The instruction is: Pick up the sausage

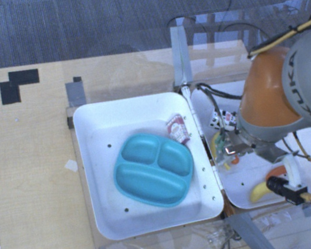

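The sausage [177,129], a short reddish-brown piece with pale marks, lies in the left bin [99,178] close to its right wall, just off the upper right corner of the blue divided plate [153,169]. My gripper [224,149] hangs low over the left side of the right bin [237,196], right of the wall between the bins. It is apart from the sausage, lower and to the right of it. The orange wrist band and grey arm cover much of the right bin.
A yellow banana-like piece [259,192] and an orange-red piece [276,172] lie at the front of the right bin. A small black-and-white object [221,120] sits near that bin's upper left. Cables run around the wrist.
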You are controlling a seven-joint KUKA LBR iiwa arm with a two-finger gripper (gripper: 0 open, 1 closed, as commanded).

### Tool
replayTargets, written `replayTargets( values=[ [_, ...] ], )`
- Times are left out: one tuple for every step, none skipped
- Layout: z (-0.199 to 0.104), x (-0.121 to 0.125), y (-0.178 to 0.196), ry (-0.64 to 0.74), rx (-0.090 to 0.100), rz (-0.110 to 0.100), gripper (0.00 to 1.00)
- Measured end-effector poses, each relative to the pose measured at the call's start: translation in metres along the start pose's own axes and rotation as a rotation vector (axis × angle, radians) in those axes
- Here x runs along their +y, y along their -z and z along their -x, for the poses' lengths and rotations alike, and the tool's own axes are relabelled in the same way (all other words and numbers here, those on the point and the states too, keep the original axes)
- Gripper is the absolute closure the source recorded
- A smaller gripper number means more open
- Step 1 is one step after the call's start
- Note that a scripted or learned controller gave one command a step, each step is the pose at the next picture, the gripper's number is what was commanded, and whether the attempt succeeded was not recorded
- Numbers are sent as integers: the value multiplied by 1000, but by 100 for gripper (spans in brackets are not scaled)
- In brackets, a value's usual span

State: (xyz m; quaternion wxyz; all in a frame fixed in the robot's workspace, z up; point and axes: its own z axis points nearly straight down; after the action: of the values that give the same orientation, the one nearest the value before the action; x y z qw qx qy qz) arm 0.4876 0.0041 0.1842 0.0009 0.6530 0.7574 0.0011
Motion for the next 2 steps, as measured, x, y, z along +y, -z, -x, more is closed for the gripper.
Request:
replayTargets(
  values=[
    [0,2,11,3,0,5,100],
    [51,-8,0,-127,-1,0,100]
  ],
)
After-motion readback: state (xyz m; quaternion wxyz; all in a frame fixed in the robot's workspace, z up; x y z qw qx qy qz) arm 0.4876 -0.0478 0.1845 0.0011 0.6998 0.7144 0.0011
